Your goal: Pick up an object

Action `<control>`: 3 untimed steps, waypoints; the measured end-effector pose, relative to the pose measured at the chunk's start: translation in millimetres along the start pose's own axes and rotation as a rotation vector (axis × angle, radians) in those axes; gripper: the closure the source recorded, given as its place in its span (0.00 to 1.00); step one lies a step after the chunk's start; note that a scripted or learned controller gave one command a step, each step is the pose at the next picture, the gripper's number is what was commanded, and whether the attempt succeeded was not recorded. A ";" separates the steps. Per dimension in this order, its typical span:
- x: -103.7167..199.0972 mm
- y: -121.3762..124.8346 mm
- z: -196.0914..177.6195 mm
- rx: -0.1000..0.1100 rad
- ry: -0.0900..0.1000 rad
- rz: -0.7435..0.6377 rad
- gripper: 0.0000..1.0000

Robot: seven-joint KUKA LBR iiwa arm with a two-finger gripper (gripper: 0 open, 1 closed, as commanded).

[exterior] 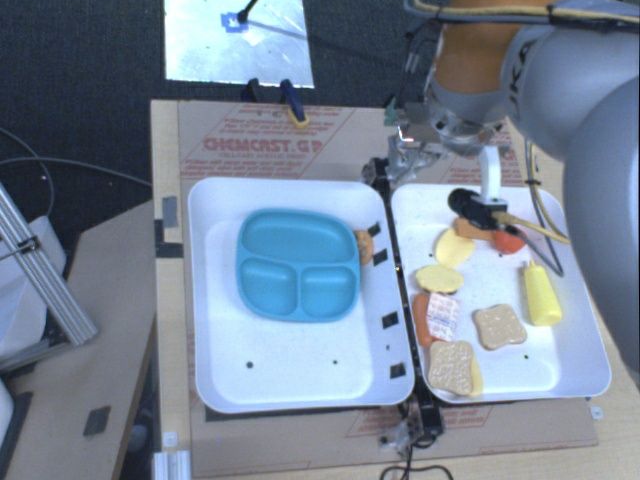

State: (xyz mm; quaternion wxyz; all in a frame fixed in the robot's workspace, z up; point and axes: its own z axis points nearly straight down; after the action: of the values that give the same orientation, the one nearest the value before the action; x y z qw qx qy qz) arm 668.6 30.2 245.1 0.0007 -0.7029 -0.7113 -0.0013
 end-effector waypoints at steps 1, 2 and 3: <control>-0.9 -73.5 64.9 0.012 -0.002 0.012 1.00; 55.7 -69.9 60.6 -0.001 0.000 0.002 1.00; 44.4 -131.6 3.3 0.000 -0.001 0.012 1.00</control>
State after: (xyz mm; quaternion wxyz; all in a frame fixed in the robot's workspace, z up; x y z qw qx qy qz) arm 536.5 73.0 241.8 0.0004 -0.7072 -0.7070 -0.0009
